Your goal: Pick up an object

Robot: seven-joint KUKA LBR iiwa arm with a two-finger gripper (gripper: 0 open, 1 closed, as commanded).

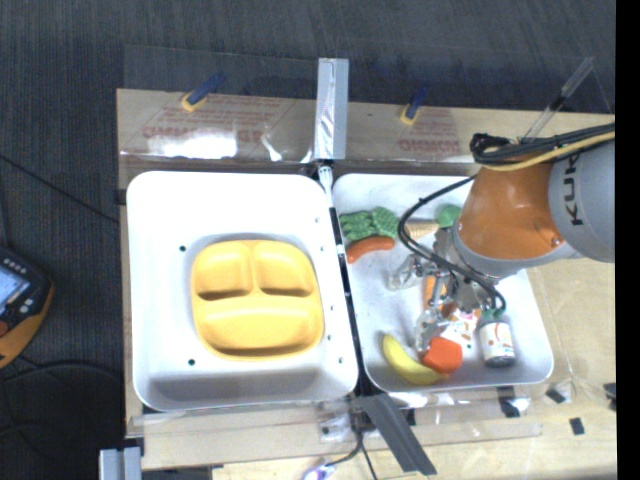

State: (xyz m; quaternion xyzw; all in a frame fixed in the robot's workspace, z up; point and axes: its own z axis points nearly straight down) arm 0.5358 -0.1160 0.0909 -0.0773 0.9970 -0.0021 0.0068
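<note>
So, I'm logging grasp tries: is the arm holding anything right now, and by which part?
Cannot be told. The end effector is low in the right bin, above the banana and orange block, but no item visibly sits in it.

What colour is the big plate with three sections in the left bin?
Yellow. The three-section plastic plate shows clearly in the camera view, lying in the left white bin.

Yellow tray (258, 298) in white left bin (160, 228); right bin (530, 353) holds yellow banana (405, 361), green item (367, 222), orange-red carrot (369, 248); orange-banded grey arm (540, 208).
</note>
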